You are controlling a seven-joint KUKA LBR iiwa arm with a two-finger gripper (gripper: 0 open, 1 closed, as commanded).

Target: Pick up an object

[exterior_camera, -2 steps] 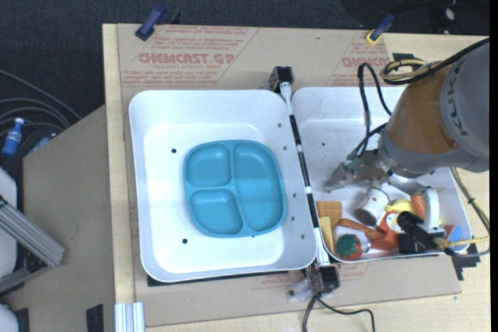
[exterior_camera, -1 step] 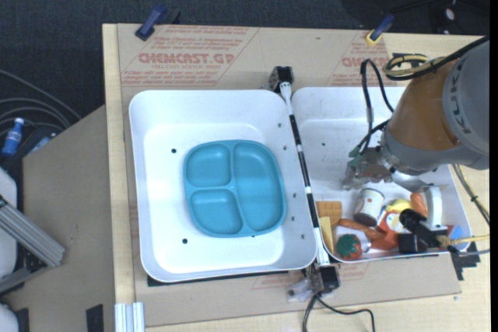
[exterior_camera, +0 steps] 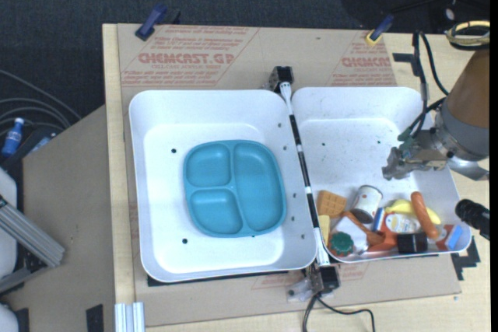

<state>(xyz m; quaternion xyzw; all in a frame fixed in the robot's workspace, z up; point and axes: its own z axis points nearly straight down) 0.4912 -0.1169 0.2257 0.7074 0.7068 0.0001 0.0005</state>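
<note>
While the tool (exterior_camera: 398, 165) hangs by the right bin's (exterior_camera: 350, 101) right wall, the toys (exterior_camera: 389, 223) crowd its near edge, just nearward of it. Whether the tool is wide or narrow cannot be told; nothing visibly sits in it.

Gripper (exterior_camera: 394, 166) above right bin (exterior_camera: 350, 101); toy clutter (exterior_camera: 389, 225) at near end; blue tray (exterior_camera: 233, 187) in left bin (exterior_camera: 156, 167).

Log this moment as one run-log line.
gripper: over right bin, above toy pile | holding: nothing visible | blue tray: left bin
</note>
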